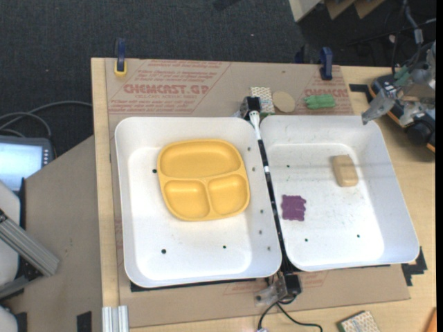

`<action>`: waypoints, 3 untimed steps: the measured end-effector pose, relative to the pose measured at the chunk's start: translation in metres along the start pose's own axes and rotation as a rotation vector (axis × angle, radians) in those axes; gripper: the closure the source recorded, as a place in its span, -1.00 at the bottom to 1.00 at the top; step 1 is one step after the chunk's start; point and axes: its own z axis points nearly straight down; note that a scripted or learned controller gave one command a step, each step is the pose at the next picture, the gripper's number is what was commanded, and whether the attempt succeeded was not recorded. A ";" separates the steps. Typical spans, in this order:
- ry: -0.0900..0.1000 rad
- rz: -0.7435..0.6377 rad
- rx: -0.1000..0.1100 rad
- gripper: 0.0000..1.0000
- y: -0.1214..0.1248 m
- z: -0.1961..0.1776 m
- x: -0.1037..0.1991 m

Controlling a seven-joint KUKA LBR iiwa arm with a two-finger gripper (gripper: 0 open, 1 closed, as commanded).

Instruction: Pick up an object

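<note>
Pincer (pixel 377 106) parked off right bin (pixel 387 251), state indeterminable. Tan block (pixel 344 170), purple piece (pixel 293 207) lie apart: either graspable. Yellow tray (pixel 203 179) left.

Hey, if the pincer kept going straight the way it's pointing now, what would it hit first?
The pincer points down-left, so it would likely meet the rim of the right bin first, then the tan block beyond. Its height is hard to judge.
</note>
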 end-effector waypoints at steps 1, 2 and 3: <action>0.005 -0.003 0.010 -1.00 0.011 0.117 0.035; 0.002 0.002 0.006 -1.00 0.001 0.190 0.003; -0.001 0.001 -0.002 1.00 0.003 0.175 0.004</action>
